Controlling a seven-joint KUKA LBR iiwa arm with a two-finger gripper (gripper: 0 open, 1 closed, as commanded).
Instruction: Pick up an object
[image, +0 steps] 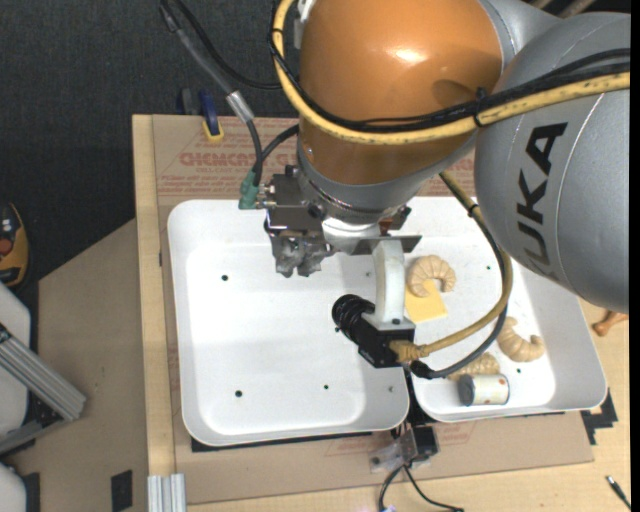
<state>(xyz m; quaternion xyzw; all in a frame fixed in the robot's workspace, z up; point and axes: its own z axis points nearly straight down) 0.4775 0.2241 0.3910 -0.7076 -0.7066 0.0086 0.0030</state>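
Note:
My gripper (299, 256) hangs under the big orange and grey wrist, over the far middle of the left white bin (250, 345), with nothing visibly in it. In the right bin (568, 392) lie a tan croissant (434, 272), a yellow cheese wedge (426, 306) just in front of it, a second croissant-like piece (521, 346) near the right rim, and a small white can (484, 389) on its side at the front. The arm hides most of the right bin's far half.
A white bracket (390, 285) and a black cable plug (362, 333) hang from the wrist over the seam between the bins. The bins sit on a cardboard sheet (160, 200). A blue and yellow clamp (210, 118) is at the sheet's far left edge.

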